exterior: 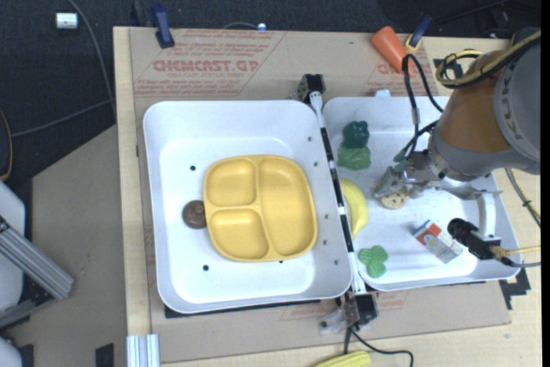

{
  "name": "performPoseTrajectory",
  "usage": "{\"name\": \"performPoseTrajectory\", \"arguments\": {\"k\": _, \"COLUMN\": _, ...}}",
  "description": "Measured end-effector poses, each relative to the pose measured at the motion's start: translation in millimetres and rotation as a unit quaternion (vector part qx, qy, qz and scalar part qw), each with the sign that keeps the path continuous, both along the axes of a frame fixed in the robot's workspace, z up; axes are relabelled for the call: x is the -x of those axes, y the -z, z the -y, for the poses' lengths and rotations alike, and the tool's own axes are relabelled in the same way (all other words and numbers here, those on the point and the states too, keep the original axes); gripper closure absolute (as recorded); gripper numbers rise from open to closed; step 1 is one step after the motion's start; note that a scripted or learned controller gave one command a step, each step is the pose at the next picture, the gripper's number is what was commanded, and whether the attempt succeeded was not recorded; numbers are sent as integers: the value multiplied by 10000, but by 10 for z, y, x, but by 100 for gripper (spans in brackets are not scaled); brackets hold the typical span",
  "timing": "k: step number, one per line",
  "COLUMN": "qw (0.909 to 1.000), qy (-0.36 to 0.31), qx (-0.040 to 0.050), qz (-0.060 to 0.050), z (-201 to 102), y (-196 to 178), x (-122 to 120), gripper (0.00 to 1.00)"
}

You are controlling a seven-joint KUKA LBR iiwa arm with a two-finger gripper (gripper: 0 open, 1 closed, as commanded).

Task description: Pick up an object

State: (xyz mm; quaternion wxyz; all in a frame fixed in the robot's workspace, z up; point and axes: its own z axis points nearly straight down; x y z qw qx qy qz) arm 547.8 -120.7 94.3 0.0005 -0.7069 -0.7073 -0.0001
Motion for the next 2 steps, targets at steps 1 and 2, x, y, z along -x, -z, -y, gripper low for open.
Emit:
{"name": "performPoseTrajectory", "arguments": {"k": 1, "qw": 10000, "qy": -7, "qx": 3, "qz": 18, "z": -476, "y": -913, "x": -226, "gripper": 100}}
{"name": "performPoseTrajectory", "arguments": {"k": 2, "qw": 10000, "qy": -4, "qx": -1, "qz": 8, "z": -1019, "y": -1223, "x": -28, "gripper": 100}}
